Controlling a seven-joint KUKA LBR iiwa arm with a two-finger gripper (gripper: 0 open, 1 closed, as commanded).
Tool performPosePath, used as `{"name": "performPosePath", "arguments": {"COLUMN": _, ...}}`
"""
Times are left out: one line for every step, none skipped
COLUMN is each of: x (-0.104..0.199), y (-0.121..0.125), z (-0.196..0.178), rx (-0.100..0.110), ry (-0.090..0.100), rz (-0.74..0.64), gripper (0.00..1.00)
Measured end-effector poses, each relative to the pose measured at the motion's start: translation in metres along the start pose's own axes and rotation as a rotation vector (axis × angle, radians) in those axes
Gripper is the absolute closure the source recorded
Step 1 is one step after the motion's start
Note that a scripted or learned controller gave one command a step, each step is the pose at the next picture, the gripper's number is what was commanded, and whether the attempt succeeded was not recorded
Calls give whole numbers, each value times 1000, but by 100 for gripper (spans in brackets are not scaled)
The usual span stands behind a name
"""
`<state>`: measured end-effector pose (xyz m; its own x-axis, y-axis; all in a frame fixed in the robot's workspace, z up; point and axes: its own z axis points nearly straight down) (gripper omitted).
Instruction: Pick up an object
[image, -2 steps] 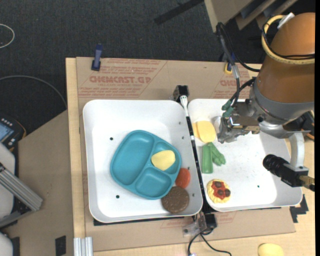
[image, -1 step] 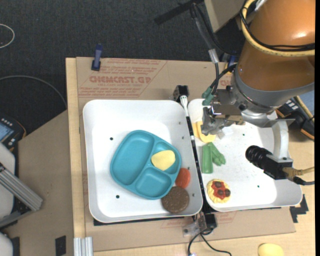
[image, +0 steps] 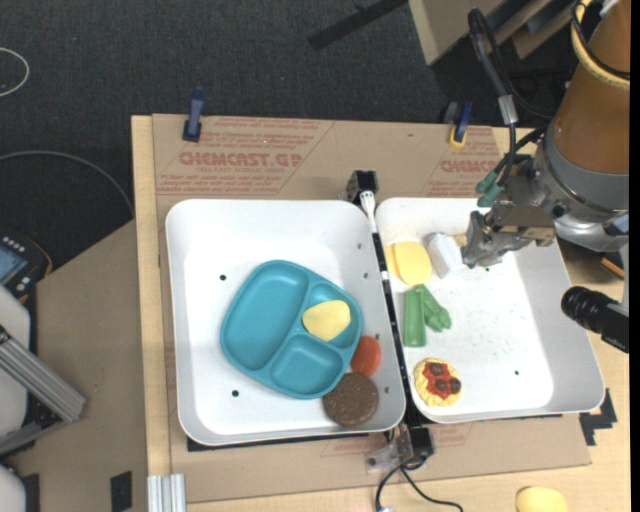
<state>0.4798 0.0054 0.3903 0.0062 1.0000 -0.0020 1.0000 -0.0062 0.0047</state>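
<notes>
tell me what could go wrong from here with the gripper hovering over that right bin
1. The gripper sits beside the small grey block, which touches the yellow square slice; closing there may nudge both rather than grasp one.
2. Both lie near the right white bin's left wall, so a push could wedge them against it.
3. The green bean-shaped toy lies just below and could be bumped.

Bench (image: 150, 300) bears two white bins (image: 200, 300)

The tool (image: 480, 252) hangs just beside a grey block (image: 443, 252) in the right bin (image: 540, 340).
</notes>
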Motion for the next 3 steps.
{"name": "performPosePath", "arguments": {"x": 57, "y": -1, "z": 21, "rx": 10, "ry": 3, "rz": -12, "gripper": 100}}
{"name": "performPosePath", "arguments": {"x": 96, "y": -1, "z": -15, "rx": -1, "ry": 4, "rz": -12, "gripper": 100}}
{"name": "performPosePath", "arguments": {"x": -21, "y": -1, "z": -4, "rx": 6, "ry": -1, "rz": 7, "gripper": 100}}
